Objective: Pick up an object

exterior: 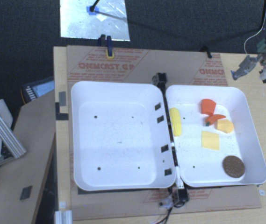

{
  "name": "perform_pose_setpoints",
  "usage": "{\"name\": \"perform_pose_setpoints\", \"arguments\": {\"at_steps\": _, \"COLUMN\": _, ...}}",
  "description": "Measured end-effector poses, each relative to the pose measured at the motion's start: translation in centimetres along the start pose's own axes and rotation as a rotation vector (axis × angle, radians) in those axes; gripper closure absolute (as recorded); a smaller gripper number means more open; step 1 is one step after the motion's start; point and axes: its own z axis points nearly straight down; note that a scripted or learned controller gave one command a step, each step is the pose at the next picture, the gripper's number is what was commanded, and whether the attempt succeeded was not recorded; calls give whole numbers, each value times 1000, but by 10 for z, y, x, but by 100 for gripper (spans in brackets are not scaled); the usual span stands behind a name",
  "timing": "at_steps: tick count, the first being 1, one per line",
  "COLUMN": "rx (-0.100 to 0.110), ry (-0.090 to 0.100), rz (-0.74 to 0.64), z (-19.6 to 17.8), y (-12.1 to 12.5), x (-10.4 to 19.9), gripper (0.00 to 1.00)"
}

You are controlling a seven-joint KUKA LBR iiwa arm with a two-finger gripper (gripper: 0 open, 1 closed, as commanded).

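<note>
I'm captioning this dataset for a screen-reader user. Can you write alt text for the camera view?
Two shallow white plastic bins sit side by side on a bench; the right one holds a yellow corn cob, orange pieces, two yellow blocks and a round brown disc. The claw hovers beyond the right bin's far corner.

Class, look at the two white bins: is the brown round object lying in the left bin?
No. The brown round object lies in the near right corner of the right bin, not in the left bin.
</note>
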Motion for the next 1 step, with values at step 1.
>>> {"name": "perform_pose_setpoints", "arguments": {"at_steps": 1, "rx": 10, "ry": 2, "rz": 8, "z": -58, "y": -11, "x": -38, "gripper": 0}}
